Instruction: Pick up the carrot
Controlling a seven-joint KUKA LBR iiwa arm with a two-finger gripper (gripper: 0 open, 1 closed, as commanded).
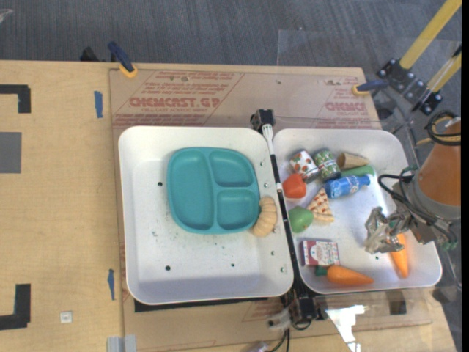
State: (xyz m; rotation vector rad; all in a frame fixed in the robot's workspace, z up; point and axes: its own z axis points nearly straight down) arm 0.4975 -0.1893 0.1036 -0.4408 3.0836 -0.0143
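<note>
Claw (382, 233) over right bin (421, 281) nr 2 carrots (349, 275), teal plate (214, 189) in left bin (139, 218).

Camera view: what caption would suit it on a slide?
Gripper poised in the right bin near a carrot; teal plate waits left.

- Two orange carrots lie in the right-hand bin (421, 196), so which one the task means cannot be told.
- The larger carrot (349, 275) lies flat on the bin floor, below and to the left of the gripper (381, 233), near the bin's front wall. It is a smooth, tapered cone; its thick end carries a small green stub and points left, and its tip points right.
- The smaller carrot (399, 257) lies just beside the gripper, at its lower right, running roughly top to bottom with its tip toward the front wall. Whether it touches the fingers cannot be told.
</note>
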